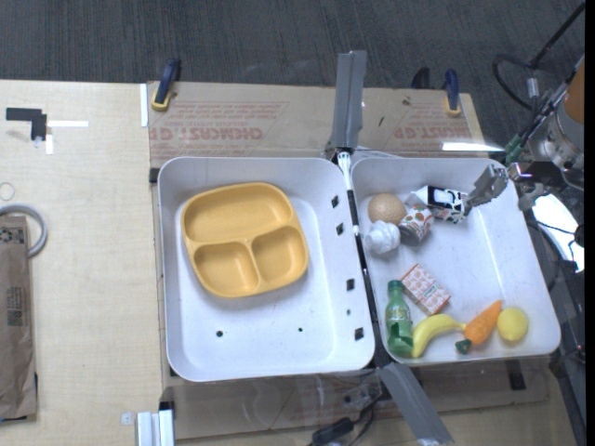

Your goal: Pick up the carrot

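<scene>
We're looking down on two white bins side by side. In the left bin [186, 323] sits a yellow divided plate [244, 238] with three compartments, lying toward the bin's far left part.

Over in the right bin [530, 277] we have the crowd. The carrot [481, 325] lies near the front right corner, orange, tilted, with its green end pointing toward the front. Just beside it on the right is a lemon [512, 323]; on its left a banana [433, 331] curves up, touching a green bottle [398, 318] that lies along the bin's left wall. Behind those we spot a small red-and-white carton [426, 289].

Toward the back of that bin, a brown egg-shaped thing [387, 208] rests by a white crumpled object [381, 239], a small patterned cup-like item [416, 224] and a black-and-white package [444, 201].

The gripper [485, 187] reaches in from the right, at the far right part of that bin, just beside the black-and-white package and well apart from the carrot. We cannot tell how its jaws stand; it's too small and dark here.
</scene>
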`<state>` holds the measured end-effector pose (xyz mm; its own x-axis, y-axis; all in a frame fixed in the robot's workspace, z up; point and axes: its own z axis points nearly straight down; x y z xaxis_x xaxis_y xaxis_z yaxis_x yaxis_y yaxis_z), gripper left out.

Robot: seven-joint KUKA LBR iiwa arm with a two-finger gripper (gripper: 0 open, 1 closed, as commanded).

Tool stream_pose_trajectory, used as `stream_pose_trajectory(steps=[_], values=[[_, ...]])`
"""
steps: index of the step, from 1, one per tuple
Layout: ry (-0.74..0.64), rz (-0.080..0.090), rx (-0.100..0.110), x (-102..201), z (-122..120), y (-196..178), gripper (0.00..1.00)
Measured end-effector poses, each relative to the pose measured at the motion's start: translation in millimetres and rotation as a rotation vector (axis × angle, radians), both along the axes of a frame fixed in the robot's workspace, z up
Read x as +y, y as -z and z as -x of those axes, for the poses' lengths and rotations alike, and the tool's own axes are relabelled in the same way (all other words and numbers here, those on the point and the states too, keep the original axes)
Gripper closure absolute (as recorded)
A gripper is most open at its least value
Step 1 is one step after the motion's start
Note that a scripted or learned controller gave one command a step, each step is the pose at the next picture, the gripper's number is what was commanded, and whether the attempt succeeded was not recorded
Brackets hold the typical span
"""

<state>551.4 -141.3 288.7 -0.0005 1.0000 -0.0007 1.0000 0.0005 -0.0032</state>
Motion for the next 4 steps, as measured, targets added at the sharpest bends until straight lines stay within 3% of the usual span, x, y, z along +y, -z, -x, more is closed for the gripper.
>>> stream_pose_trajectory(steps=[1,2,3,4], values=[[0.047,-0.001,0.000,-17.2,65.9,63.8,0.00],[0.360,0.002,-0.001,-36.0,60.6,4.1,0.00],[0.358,0.003,0.001,-36.3,60.0,-3.8,1.00],[0.312,0.002,-0.001,-17.0,19.3,-152.1,1.00]])
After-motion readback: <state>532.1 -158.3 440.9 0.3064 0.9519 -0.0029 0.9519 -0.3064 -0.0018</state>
